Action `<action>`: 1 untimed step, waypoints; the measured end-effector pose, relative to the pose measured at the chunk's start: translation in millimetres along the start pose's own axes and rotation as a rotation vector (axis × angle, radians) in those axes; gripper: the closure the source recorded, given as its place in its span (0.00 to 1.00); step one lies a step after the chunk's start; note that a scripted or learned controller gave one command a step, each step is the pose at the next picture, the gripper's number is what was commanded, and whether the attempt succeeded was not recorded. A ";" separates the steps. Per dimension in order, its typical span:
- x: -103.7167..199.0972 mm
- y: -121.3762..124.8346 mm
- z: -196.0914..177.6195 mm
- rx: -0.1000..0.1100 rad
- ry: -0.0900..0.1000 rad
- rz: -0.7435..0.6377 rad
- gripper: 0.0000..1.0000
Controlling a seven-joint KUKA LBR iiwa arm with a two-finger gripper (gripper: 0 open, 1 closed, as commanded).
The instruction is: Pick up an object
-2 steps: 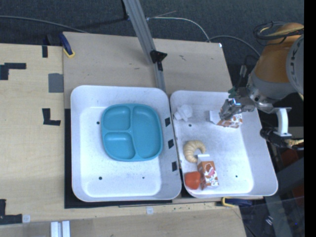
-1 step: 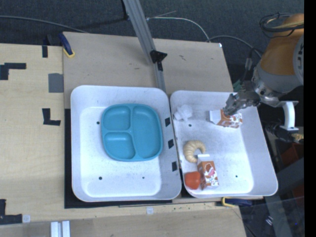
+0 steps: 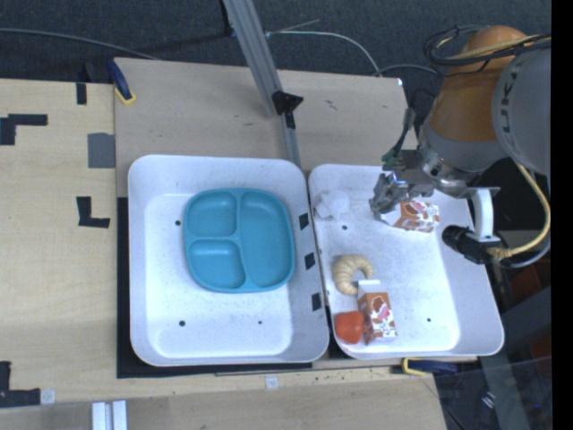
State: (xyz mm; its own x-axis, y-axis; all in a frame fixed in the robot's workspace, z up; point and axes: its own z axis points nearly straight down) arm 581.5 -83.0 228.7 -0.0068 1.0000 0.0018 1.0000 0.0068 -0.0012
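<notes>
My gripper (image 3: 387, 197) hangs low over the far part of the right bin (image 3: 466, 325), its fingers pointing down toward the bin floor. Just to its right lies a crinkled red and white packet (image 3: 417, 215), close to the fingers but not between them. A clear crumpled wrapper (image 3: 329, 206) lies to the gripper's left near the bin's far-left corner. Toward the near side sit a beige croissant (image 3: 350, 271), a red and white carton (image 3: 377, 315) and a red tomato-like ball (image 3: 350, 328).
The left bin (image 3: 157, 267) holds a teal divided plate (image 3: 240, 238). A grey metal pole (image 3: 255, 47) slants across the bench behind the bins. A black clamp with a yellow cable (image 3: 474, 245) juts over the right bin's right rim.
</notes>
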 end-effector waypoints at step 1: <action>50.9 -13.5 10.3 0.003 0.000 0.001 1.00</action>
State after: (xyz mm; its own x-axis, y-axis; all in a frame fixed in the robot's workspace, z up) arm 567.7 -32.2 218.5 -0.0056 1.0000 0.0014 1.0000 0.0057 -0.0040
